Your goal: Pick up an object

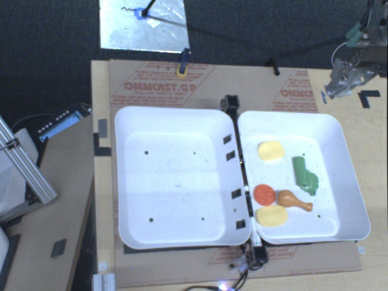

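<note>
The right bin [330,126] holds several toy food pieces: a pale yellow piece [271,150] near its upper left, a green piece [304,176] at mid right, a red round piece [264,194], an orange drumstick [294,200] beside it, and another yellow piece [271,216] at the front. My gripper [341,85] hangs at the upper right, above the bench beyond the right bin's far corner, well away from the objects. Nothing shows between its fingers.
The left bin [130,120] sits beside the right one, joined by a black hinge strip [239,162]. A shiny metal plate [143,16] lies at the back. A yellow and blue clip [182,67] sits on the cardboard's far edge. An aluminium frame [24,168] stands at left.
</note>
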